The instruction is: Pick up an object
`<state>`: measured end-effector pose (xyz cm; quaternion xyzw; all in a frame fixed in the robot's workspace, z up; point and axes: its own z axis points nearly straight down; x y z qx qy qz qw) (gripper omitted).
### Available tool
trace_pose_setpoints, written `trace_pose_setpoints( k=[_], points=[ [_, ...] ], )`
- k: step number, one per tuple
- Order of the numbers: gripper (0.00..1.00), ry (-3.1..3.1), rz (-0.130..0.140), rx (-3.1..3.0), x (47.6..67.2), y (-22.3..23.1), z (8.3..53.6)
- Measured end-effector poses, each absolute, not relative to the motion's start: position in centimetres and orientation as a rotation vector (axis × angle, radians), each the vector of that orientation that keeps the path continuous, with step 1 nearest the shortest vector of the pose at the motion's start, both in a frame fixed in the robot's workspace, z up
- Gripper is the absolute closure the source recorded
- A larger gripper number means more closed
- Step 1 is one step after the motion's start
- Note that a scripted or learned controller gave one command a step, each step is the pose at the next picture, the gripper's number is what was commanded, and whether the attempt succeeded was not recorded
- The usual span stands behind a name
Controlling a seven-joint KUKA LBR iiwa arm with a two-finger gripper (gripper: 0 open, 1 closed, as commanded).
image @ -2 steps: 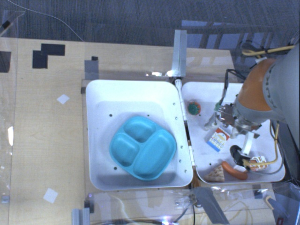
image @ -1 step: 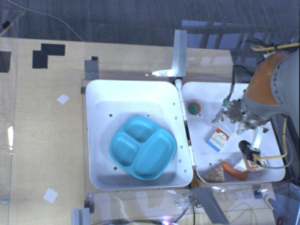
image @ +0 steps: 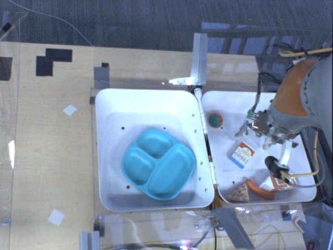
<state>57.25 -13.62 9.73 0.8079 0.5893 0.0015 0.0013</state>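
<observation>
The gripper (image: 254, 127) hung over the right bin (image: 302, 163), in its upper half, with the grey arm (image: 307, 95) coming in from the right side. From this slanted view I could not tell whether the gripper was apart or together, and nothing could be seen clamped in it.

Four small things lay in this bin. A box (image: 242, 155), white with orange and blue, was the nearest one: it lay just beside the gripper, toward the near edge of the bin and a little to the left in the picture. Its long axis seemed to run on a slant, from lower left to upper right, so I judged the gripper would need a turn of the wrist to close across the short side. A ball (image: 215, 120), green and orange, lay to the left of the gripper, near the wall between the bins, apart from the box. A pizza slice (image: 239, 192) and a sausage (image: 260, 190) lay close together at the near wall, farther from the gripper than the box.

The left bin (image: 109, 139) held a blue plate (image: 158, 163), well apart from the gripper.

In my judgement the pick was not yet done, and the box was the most likely target: a short move down and slightly to the left.
</observation>
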Motion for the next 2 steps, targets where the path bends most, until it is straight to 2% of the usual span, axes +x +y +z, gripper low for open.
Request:
trace_pose_setpoints(
  k=[1, 2],
  points=[
    [0.0, 1.591, 0.015, 2.701, 52.6, -8.2, 9.0],
    [0.0, 1.691, 0.017, 2.635, 49.1, -11.6, 9.0]
  ],
)
